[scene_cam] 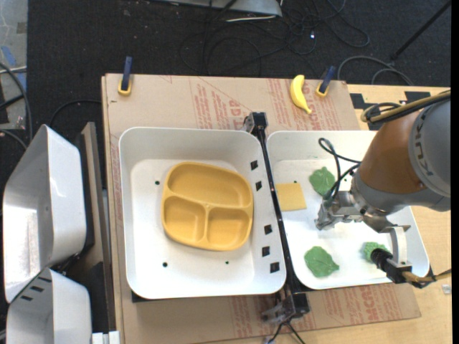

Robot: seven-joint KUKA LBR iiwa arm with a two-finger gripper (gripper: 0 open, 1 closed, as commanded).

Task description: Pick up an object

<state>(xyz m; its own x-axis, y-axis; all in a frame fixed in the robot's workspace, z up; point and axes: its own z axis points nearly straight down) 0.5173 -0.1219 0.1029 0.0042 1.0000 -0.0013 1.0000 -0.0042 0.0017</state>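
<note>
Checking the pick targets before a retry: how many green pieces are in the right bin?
3: one green piece by the arm's wrist, one at the front, one front right. More may be hidden under the arm.

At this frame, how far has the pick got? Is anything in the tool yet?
Done: the grey arm's tool is over the right white bin, among the items. In hand: nothing seen between its fingers. It sits between the flat yellow square piece and two green leafy pieces; I cannot tell which it targets. Left: the grasp and lift. The yellow divided tray lies in the left bin.
</note>
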